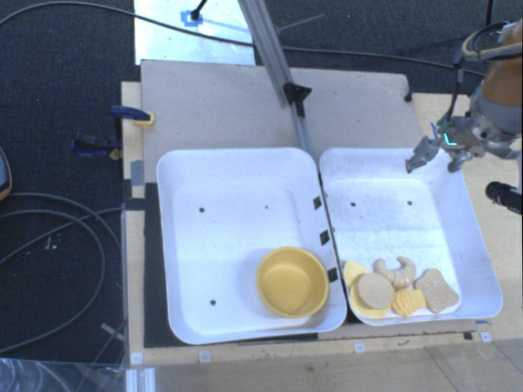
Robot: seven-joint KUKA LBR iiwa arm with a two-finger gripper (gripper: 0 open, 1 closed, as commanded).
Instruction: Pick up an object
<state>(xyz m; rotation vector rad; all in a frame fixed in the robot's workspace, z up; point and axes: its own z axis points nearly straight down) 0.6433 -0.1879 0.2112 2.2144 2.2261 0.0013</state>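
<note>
The arm (498,64) comes in from the upper right of the frame, grey with its orange band up near the corner, and the gripper (435,155) hangs over the top right corner of the right bin (458,211). Its two fingers are spread apart, one pointing down-left over the bin's upper rim, the other nearer the bin's right edge, and nothing sits between them.

Down at the bottom of the right bin the pieces lie bunched together: a yellow wedge (353,274) against the left wall, a round tan disc (376,291) just beside it, a curled pale piece (398,271) above, a ridged yellow piece (408,302) below that, and a tan slice (436,291) on the right end of the group. All of them are well apart from the gripper.

Over in the left bin (204,211), a yellow bowl (292,281) stands upright near the lower right corner. A metal pole (265,35) slants down from the top of the frame to the gap between the bins. A blue and yellow clamp (131,116) grips the board at the left edge
</note>
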